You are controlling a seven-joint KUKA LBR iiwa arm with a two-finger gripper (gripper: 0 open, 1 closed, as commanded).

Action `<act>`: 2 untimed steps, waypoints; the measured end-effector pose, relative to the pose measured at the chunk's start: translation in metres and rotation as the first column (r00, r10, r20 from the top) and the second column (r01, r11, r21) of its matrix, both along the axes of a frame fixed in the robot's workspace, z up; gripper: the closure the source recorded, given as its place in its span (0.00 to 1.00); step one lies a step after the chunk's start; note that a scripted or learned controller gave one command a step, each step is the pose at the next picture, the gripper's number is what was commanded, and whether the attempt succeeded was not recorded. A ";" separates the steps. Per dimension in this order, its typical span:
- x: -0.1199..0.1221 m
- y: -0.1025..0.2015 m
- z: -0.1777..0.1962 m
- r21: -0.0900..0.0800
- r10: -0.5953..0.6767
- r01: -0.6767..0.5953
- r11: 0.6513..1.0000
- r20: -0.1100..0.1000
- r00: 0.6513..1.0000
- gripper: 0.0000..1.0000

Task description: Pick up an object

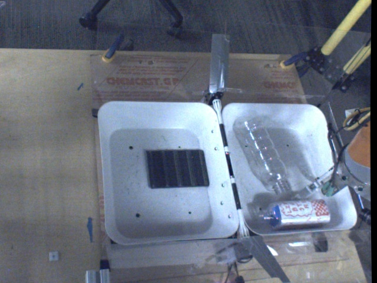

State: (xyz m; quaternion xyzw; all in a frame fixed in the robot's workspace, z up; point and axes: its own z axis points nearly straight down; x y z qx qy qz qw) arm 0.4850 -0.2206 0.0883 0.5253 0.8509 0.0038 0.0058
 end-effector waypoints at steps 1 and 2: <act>0.003 0.057 0.002 -0.010 0.143 -0.143 0.990 0.012 0.990 0.00; -0.001 -0.003 0.000 -0.008 0.133 -0.133 0.991 0.001 0.991 0.00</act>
